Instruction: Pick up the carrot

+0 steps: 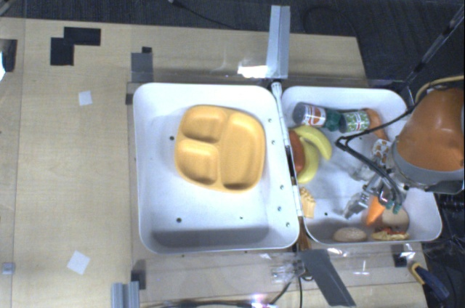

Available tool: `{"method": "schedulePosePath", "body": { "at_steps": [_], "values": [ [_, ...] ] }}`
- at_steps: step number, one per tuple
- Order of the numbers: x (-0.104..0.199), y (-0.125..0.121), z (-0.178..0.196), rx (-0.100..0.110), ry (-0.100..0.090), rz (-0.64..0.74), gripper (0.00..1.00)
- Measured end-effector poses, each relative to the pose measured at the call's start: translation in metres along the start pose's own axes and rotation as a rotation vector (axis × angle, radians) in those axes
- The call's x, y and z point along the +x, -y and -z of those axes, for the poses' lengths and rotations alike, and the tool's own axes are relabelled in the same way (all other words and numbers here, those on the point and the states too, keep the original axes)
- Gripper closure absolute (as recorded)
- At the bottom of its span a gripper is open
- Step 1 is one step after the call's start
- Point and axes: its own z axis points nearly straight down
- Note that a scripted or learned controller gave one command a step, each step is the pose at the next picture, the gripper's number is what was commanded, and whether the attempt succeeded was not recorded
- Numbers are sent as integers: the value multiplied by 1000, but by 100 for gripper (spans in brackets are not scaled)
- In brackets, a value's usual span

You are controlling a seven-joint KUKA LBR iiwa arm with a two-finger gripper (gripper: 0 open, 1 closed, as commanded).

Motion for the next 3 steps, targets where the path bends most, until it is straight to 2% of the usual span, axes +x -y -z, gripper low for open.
{"method": "schedulePosePath", "body": {
  "at_steps": [1,2,3],
  "values": [
    [-3,-2,12,-3,6,7,100],
    [17,-39,123,1,-5,-216,100],
    [18,-38,121,3,-8,-217,0]
  ]
}}
